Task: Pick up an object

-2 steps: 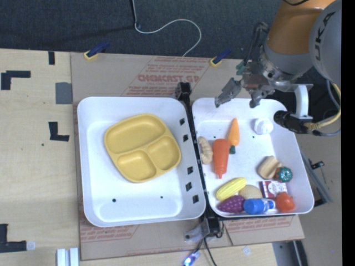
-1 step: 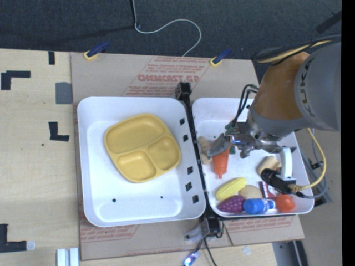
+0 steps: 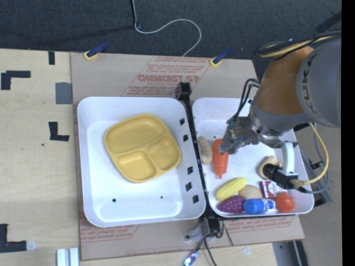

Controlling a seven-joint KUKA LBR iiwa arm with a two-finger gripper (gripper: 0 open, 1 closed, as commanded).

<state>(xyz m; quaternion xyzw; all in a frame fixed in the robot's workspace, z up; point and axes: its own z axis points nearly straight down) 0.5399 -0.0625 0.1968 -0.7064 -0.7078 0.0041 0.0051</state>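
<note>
Over the right bin [image 3: 299, 206], the gripper [image 3: 230, 143] is seen lowered at the top end of a toy carrot [image 3: 220, 160]. Whether the carrot is gripped cannot be told, since the gripper's dark body hides that part; it cannot be judged if the pincer is apart or together. The carrot is laid lengthwise, its narrow tip pointed toward the bin's near edge, just beside a pale potato-like piece [image 3: 205, 150] on the divider side. Nearer the bin's front, a yellow corn cob [image 3: 231, 188] is found, with a bunch of purple grapes [image 3: 232, 204] touching it below. A blue-capped bottle [image 3: 258, 206] and an orange-red fruit [image 3: 285, 202] are ranged along the bin's front wall. Left of that bin, a yellow divided plate [image 3: 142, 147] is held in the left bin [image 3: 91, 148].
</note>
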